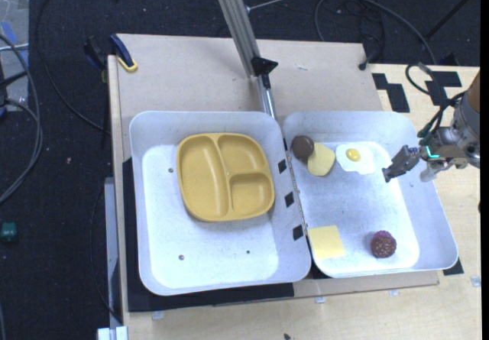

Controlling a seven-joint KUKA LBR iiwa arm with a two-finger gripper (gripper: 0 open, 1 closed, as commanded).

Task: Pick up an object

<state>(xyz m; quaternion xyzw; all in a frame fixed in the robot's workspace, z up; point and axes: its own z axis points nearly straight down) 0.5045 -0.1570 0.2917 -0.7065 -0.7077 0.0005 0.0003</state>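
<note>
Fig.: nearest the camera, along the front edge of the right bin (428,201), lie a yellow cheese square (326,241) by the front-left corner and a dark red ball (383,244) toward the front-right corner, well apart from each other. At the bin's back-left sit a brown round piece (302,147), touching a pale yellow piece (322,160), w/ a fried egg (357,157) just beside that to the right. The left bin (149,178) carries a yellow divided plate (226,176) near its centre.

The gripper (405,163) hangs over the right bin's right edge, near the egg but apart from it; fingers look spread w/ nothing between them.

Step in hand, as judged: approach, no target committed yet. Any piece qualifies. You'd do best picking an isolated one: the red ball stands proud of the floor & gives the fingers sides to close on. The egg & cheese look flat, so likely to slip. Centre over the piece before you descend, and avoid the touching back-left pair.
</note>
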